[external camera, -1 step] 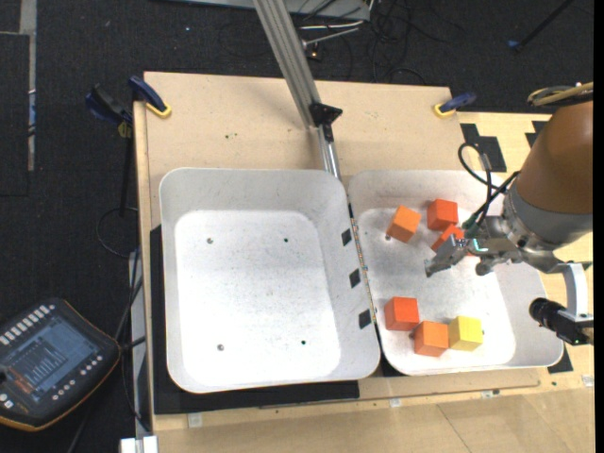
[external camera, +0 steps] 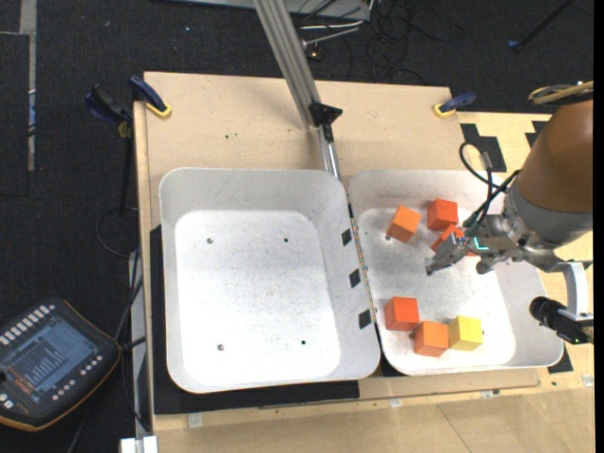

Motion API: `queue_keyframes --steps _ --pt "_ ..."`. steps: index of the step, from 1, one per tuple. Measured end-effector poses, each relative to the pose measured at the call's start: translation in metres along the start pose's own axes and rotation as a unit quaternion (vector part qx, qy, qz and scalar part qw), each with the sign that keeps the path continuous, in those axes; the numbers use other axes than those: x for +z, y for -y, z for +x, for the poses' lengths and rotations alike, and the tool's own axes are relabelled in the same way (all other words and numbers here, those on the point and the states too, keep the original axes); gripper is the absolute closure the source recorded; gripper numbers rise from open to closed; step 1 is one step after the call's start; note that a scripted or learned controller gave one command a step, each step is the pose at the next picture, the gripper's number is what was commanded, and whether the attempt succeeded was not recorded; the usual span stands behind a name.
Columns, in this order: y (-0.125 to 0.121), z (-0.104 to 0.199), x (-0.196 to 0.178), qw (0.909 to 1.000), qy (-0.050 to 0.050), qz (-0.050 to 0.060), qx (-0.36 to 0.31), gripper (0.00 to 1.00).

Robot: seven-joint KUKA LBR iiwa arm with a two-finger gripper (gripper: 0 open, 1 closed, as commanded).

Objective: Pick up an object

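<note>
**Over the right bin, the arm hangs among the blocks**

On the tan surface [external camera: 245,111] two shallow white bins sit side by side, the left bin [external camera: 250,276] and the right bin [external camera: 510,333] touching along their inner rims. The grey arm [external camera: 557,182] with its orange band reaches in from the right edge, over the right bin's far half. Its fingers [external camera: 451,251] point toward the bin's middle; whether they are open or shut I cannot tell, as dark parts and a red block [external camera: 447,238] blur together there. Just beyond sit a red cube [external camera: 442,214] and an orange cube [external camera: 405,223], near the bin's far rim. Toward the near rim lie another red cube [external camera: 403,312], an orange block [external camera: 431,338] and a yellow cube [external camera: 467,332], the last two touching.
</note>
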State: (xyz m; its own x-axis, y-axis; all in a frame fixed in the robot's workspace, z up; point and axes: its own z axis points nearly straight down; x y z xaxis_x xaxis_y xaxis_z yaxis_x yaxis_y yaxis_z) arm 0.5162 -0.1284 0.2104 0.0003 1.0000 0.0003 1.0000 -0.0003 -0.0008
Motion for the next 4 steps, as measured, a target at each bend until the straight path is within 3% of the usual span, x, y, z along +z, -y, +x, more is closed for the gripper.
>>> queue_keyframes --steps 2,3,4 --pt "0.007 -0.003 0.110 1.0000 -0.001 0.003 0.001 0.00" --pt "0.007 -0.003 0.115 1.0000 0.000 0.000 0.000 0.00" --pt "0.006 -0.003 0.105 1.0000 0.000 -0.001 0.000 1.00"
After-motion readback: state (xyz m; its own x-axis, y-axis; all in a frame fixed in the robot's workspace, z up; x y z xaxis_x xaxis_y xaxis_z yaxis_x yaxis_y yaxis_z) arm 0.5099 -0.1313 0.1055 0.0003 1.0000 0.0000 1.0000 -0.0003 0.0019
